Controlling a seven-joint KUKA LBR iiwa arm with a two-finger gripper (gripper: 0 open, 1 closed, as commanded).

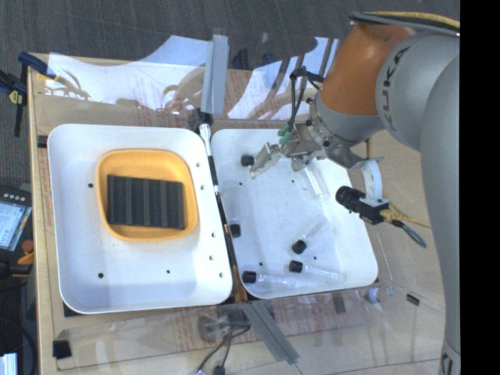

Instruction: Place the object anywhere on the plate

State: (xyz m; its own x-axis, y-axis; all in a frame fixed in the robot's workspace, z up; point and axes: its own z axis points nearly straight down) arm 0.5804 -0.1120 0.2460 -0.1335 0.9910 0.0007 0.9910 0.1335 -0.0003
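Clear plastic tubes with black caps (312, 269), scattered across the right bin (234, 151), mostly near side. Yellow plate (145, 162) with dark ribbed centre over in the left bin (70, 143). Gripper (264, 158) hovering far-right bin, can't tell jaw state.

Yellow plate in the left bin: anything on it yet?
Not yet. The yellow plate shows just its dark ribbed centre; the gripper is over the right bin.

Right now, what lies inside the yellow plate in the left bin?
A dark ribbed rectangular insert lies in the yellow plate. What is beneath this insert is covered.
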